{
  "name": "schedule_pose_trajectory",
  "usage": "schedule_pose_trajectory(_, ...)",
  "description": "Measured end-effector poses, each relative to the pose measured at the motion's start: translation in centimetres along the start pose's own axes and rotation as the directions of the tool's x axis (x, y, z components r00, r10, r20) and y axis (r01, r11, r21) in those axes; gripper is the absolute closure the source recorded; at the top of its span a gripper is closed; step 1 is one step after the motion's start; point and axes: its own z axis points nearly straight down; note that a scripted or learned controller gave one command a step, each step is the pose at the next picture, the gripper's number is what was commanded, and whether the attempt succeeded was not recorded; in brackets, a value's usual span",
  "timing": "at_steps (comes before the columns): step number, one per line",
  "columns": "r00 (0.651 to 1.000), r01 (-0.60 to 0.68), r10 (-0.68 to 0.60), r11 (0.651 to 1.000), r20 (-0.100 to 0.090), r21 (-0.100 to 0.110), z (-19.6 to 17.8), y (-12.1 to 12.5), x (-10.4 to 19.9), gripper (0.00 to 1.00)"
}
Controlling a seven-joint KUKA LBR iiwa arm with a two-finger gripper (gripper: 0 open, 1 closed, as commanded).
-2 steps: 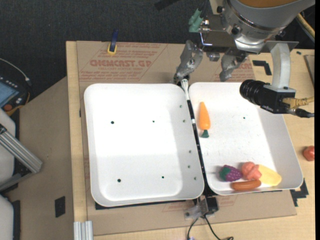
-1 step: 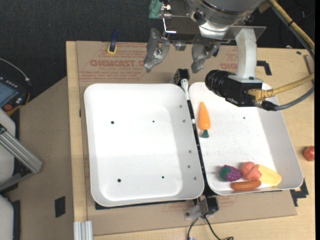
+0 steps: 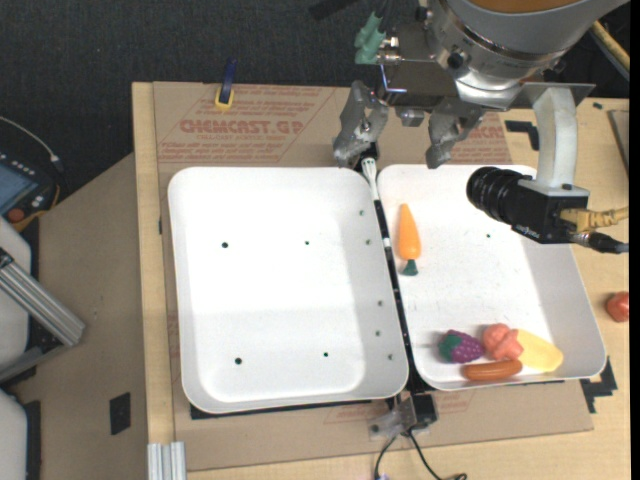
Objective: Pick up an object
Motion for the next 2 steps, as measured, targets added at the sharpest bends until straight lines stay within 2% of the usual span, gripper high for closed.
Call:
schedule_pose_trajectory(1, 1.0, 0.002, -0.002, 1.0, -0.002, -0.007, 0.0, 0.5, 5.8, 0.0)
schedule_pose_trajectory(2, 1.0, 0.003, -0.003, 1.0, -0.004, -0.009, -1.1, 0.5, 5.9, 1.0)
